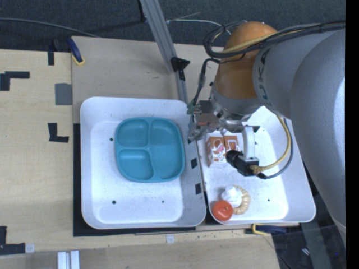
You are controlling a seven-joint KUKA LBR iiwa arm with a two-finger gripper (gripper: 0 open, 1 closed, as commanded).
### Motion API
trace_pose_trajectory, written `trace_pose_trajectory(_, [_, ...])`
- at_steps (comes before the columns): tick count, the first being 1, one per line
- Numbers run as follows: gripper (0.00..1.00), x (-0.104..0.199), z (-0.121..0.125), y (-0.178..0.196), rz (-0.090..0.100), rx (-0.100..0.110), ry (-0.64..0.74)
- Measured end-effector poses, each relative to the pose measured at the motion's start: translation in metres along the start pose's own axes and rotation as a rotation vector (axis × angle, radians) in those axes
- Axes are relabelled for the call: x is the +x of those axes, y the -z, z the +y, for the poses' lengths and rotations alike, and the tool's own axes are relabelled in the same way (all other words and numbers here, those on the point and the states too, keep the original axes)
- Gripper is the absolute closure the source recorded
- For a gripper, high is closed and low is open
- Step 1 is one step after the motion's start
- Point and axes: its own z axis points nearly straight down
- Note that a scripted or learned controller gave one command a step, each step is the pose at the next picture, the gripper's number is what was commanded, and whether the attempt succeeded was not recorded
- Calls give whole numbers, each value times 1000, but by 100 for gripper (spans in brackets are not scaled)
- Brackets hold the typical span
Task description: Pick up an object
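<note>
The two-finger gripper [216,130] hangs low over the right white bin [291,198], near its far left corner; how its jaws stand cannot be made out. Just below it, an orange-and-white printed packet [216,150] lies on the bin floor. Near the bin's front edge rests a small toy of white, tan and red-orange parts [229,203]. In the left white bin [95,206], a teal three-compartment plastic plate [150,149] sits toward the far right corner.
</note>
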Motion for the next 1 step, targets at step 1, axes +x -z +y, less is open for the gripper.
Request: trace_pose_trajectory(1, [100,51,32,-3,0,0,1])
